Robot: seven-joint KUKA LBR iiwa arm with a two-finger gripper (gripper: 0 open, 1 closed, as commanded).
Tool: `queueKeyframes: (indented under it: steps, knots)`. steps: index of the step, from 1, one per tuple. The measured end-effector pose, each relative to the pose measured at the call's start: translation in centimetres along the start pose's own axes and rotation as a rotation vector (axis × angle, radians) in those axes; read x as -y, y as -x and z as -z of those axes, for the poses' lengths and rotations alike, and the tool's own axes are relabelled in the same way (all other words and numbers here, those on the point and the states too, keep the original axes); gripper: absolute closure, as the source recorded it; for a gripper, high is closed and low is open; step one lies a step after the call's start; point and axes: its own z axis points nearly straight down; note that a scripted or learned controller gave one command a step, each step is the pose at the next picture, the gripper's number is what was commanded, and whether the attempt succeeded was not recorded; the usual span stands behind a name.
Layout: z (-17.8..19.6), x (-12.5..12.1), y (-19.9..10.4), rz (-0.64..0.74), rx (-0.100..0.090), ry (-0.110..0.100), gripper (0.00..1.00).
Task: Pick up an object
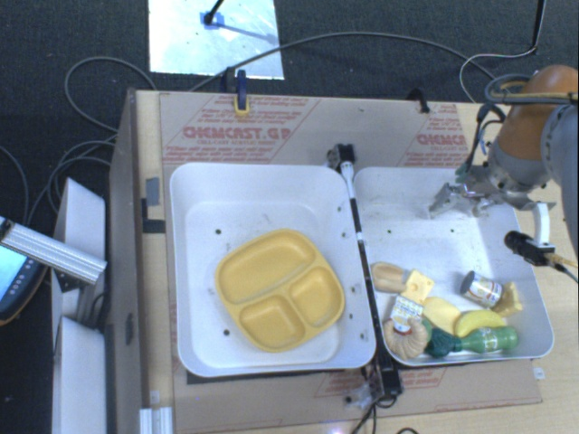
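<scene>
Claw [455, 199] hangs splayed, grasping nothing, well apart from the can [481, 288].

My arm [552, 138] is grey, and it has a rounded orange band above the wrist. A thin dark cable makes loops beside the band. My gripper [450, 202] is of pale silver metal, with small slim fingers.
</scene>
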Motion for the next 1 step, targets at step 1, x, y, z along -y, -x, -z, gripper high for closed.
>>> queueKeyframes:
  steps: [1]
  knots:
    - [1.17, -0.14, 0.01, 0.003, 0.001, 0.004, 1.00]
